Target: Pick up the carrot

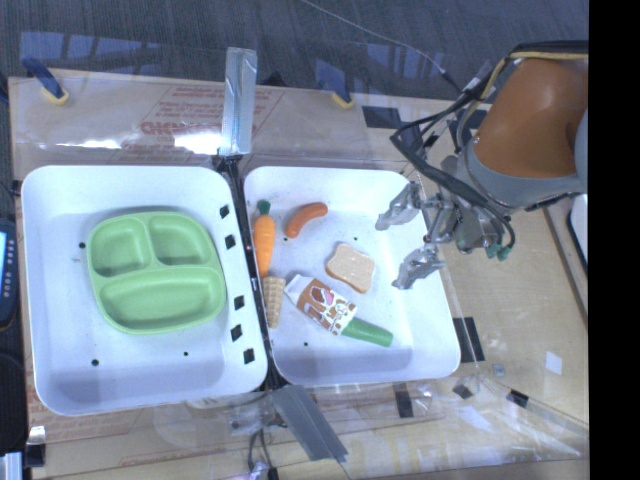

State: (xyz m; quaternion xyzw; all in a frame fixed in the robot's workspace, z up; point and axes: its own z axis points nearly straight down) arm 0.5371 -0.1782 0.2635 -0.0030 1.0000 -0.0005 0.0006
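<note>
The carrot (264,242), orange with a green top, lies along the left wall of the right bin (420,353), pointing toward the near side. My gripper (408,238) hovers over the right edge of that bin, well to the right of the carrot. Its two fingers (396,210) are spread apart with nothing between them.
The right bin also holds a sausage (306,218), a slice of bread (350,267), an ice-cream cone (273,299) and a carton with a green end (338,312). In the left bin (50,368) sits a green divided plate (156,272). A metal divider (239,103) stands between the bins.
</note>
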